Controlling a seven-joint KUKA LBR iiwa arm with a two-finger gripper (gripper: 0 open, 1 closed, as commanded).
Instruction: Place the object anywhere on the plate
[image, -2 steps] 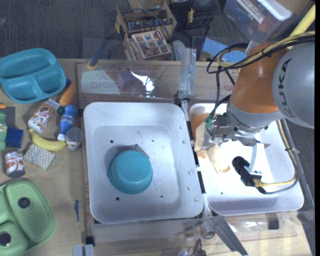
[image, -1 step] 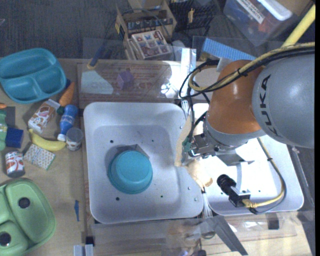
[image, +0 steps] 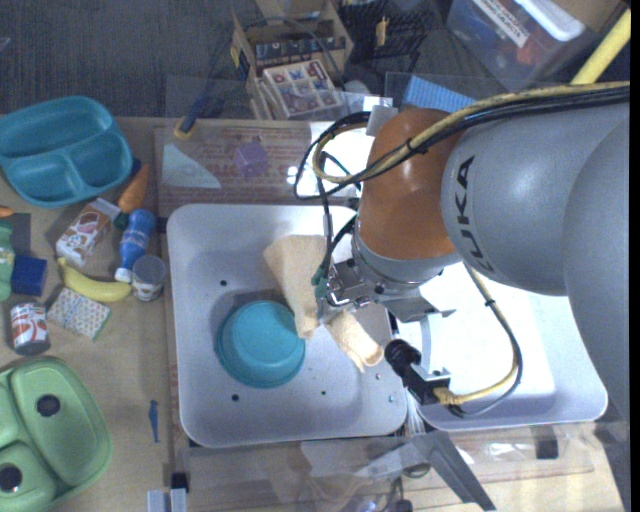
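Because the arm (image: 480, 190) hangs low over the seam between the two bins, its wrist hides the gripper, so whether the tool is holding anything cannot be told from this view. A tan cloth (image: 300, 275) lies draped in the left bin (image: 200, 250); its upper fold sits near the bin's middle, and a lower strip trails out from under the wrist toward the right wall. The cloth's edge touches or overlaps the rim of a blue plate (image: 260, 345), which looks more like a shallow bowl. Most of the cloth is still off the plate.

Risks, as judged:
- Soft cloth may slip or come up only by a corner, then drop short of the plate.
- A trailing fold could drag the light plate sideways.
- The wrist sits close to the bin wall; a low sweep might catch it.
- Cable (image: 500, 370) loops hang near the cloth and could snag.
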